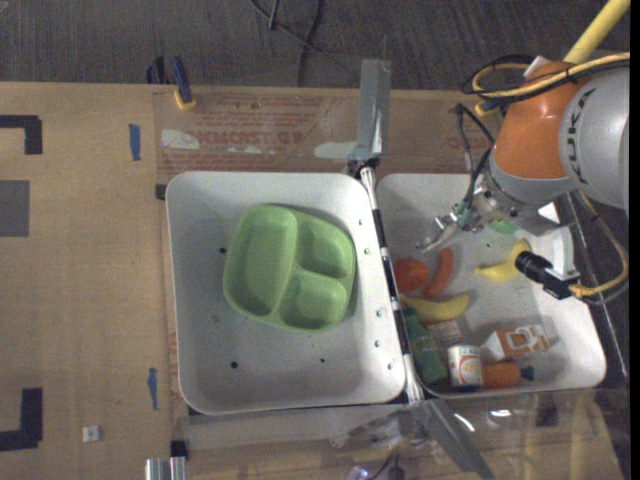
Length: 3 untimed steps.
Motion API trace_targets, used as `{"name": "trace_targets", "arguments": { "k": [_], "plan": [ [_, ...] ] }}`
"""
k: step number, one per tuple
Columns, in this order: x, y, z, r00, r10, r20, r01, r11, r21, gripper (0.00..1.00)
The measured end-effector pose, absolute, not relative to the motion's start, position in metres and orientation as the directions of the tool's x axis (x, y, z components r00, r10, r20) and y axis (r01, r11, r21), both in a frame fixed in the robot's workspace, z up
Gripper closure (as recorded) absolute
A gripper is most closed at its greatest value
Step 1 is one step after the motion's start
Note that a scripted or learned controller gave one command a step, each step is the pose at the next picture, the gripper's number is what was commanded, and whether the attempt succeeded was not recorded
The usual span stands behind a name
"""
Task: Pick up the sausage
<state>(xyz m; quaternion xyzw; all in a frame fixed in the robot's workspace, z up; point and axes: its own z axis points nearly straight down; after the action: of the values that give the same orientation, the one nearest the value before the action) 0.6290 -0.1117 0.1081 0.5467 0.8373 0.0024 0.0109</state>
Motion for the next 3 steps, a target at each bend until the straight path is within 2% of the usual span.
{"name": "trace_targets", "arguments": {
  "k": [1,2,3],
  "plan": [
    [0.617,-0.104,0.089,-0.454,0.891,-0.006,0.891,0.454,0.007,0.0],
    [0.619,-0.107,0.099,-0.45,0.893,-0.013,0.893,0.45,0.013,1.0],
    [0.619,-0.107,0.099,-0.45,0.893,-0.013,0.893,0.45,0.013,0.0]
  ]
}}
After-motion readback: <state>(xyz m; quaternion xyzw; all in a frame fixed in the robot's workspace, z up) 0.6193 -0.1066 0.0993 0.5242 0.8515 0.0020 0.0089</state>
